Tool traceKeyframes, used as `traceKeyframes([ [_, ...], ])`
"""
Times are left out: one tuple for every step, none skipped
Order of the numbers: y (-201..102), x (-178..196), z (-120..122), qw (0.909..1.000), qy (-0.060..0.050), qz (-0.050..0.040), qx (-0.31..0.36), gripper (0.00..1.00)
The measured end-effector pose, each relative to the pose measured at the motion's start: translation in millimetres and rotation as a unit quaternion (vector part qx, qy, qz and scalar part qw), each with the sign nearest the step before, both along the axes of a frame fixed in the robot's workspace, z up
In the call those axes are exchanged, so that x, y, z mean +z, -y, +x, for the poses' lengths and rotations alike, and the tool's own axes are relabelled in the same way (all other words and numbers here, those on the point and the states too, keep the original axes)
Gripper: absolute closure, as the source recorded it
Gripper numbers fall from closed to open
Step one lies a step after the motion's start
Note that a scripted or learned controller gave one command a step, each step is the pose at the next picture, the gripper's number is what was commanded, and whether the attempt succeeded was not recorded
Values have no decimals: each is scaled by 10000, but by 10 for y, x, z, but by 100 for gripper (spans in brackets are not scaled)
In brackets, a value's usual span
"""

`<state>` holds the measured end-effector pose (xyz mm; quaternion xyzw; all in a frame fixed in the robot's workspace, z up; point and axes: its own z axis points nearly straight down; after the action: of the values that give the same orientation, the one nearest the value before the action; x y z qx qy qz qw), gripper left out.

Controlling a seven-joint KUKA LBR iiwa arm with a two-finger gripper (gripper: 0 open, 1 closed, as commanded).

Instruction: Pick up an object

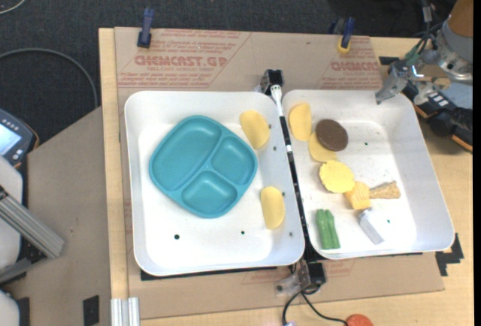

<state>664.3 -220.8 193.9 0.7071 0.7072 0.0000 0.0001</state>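
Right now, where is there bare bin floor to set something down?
Right bin: open floor along its right side, beyond the brown disc and grey block. Left bin: a strip below the teal tray. Crowded: the right bin's left half, near the divider.

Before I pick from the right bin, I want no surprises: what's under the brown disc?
The brown disc lies on a pale yellow piece, whose edge shows beside it. The covered part of that piece is hidden.

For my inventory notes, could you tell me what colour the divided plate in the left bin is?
The divided plate is teal blue, seen clearly in the camera view.
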Motion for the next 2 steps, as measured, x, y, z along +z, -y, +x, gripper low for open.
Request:
traceKeyframes([
  [9, 553, 34, 10000, 40, -17, 5, 0],
  [29, 743, 30, 10000, 29, -16, 7, 0],
])
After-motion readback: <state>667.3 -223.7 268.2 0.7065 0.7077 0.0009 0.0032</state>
